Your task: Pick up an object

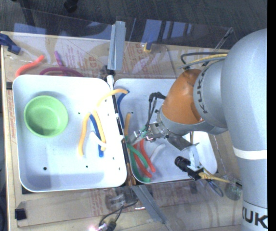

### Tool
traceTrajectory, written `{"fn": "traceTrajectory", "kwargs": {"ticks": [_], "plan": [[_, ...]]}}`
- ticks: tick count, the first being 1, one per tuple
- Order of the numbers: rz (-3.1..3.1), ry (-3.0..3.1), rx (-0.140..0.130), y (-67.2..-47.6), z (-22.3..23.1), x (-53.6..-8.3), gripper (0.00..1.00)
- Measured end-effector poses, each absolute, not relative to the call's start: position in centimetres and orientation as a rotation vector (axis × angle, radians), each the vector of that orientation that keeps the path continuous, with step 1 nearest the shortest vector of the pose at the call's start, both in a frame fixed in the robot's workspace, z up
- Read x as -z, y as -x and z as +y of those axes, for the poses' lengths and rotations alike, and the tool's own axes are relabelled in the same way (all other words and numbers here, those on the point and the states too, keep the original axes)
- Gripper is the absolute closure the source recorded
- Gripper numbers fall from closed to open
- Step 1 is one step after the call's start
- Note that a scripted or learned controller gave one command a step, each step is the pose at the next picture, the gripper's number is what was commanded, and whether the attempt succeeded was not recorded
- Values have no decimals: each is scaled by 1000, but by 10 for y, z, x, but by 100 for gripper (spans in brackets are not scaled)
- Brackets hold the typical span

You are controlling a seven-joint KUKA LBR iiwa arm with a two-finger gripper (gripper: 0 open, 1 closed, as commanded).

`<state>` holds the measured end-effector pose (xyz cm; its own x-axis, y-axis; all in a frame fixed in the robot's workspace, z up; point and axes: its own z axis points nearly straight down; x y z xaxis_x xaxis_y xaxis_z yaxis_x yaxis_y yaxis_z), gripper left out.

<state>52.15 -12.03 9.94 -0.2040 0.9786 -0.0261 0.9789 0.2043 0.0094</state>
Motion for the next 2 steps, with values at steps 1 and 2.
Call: {"fn": "traceTrajectory", "kwargs": {"ticks": [1,2], "plan": [[2434,-1961,10,-522,-116,-108,100],[2430,-1961,13,-522,-118,-108,0]]}}
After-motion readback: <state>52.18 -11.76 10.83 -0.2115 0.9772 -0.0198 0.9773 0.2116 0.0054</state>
